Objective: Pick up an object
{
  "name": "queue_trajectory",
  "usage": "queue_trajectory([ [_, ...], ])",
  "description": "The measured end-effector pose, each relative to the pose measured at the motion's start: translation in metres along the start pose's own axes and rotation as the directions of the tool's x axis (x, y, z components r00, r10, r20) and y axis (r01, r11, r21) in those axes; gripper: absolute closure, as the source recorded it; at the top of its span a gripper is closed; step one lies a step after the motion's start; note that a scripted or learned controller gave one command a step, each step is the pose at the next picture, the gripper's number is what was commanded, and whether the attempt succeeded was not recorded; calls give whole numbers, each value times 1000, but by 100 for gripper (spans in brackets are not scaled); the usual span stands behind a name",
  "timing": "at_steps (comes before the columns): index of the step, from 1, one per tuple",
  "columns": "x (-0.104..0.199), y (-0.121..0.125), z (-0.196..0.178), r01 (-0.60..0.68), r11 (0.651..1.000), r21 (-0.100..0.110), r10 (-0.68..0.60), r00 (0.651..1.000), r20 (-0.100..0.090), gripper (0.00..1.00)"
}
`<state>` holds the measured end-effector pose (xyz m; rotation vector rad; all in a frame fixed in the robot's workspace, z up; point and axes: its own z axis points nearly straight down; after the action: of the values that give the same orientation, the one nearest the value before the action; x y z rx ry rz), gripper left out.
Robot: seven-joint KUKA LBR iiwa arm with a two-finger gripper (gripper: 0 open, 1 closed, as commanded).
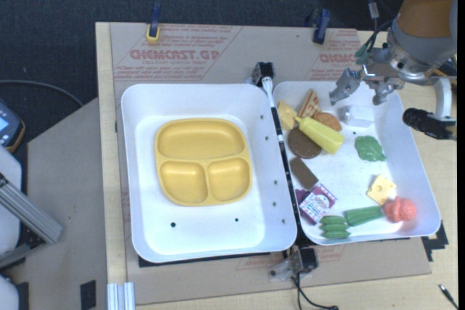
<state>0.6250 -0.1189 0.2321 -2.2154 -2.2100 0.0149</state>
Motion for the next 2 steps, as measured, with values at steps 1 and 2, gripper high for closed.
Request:
queue_trajectory([
  [1,0,2,-9,2,1000,-15,-2,1000,2,0],
  [2,-5,-1,50,2,1000,-12,-2,1000,1,0],
])
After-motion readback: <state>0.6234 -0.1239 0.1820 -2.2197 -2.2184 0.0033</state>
